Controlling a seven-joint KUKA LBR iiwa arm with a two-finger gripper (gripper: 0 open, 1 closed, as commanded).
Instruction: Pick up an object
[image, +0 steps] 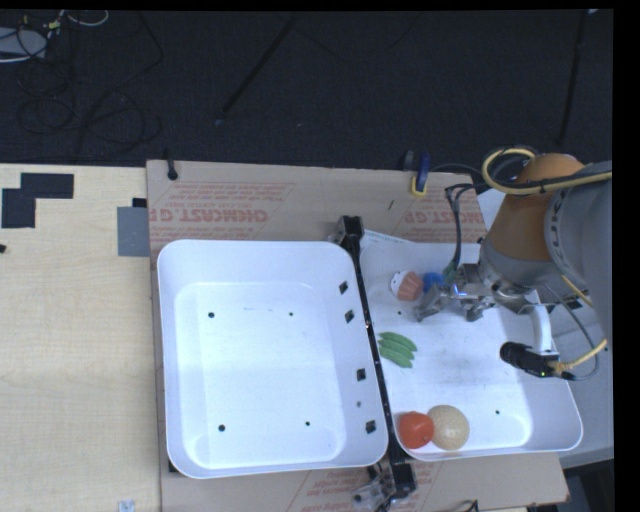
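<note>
A cardboard-covered bench (250, 200) bears two white bins side by side — the left bin (260, 360) and the right bin (480, 380). In the right bin lie a green pod-shaped piece (397, 348) near the divider, a red ball (415, 429) touching a beige ball (449, 426) at the near edge, and a small orange-and-white object (407, 287) at the far side. The gripper (452, 300) sits low just beside that small object — whether its fingers are apart or closed cannot be made out
</note>
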